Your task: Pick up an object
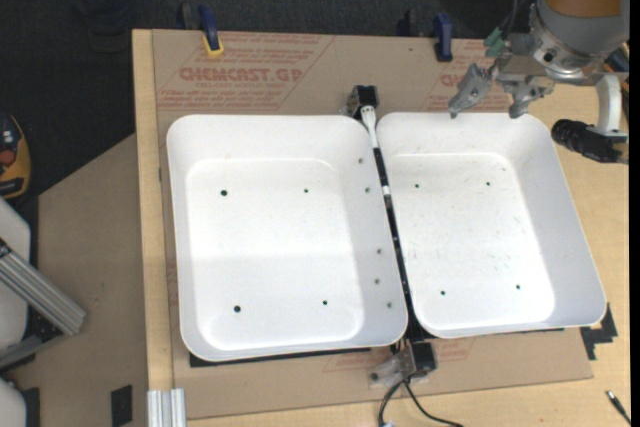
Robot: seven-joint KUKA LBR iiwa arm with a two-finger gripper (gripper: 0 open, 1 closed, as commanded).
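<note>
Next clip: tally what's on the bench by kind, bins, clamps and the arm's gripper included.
White bins: 2, left and right
Blue clamps at the board's far edge: 2, and
Gripper: 1, jaws apart, above the right bin's far rim
Total: 5

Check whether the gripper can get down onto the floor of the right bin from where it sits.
Probably yes: the gripper, fingers spread, hovers just beyond the right bin's far rim, and nothing stands between it and the floor.
</note>
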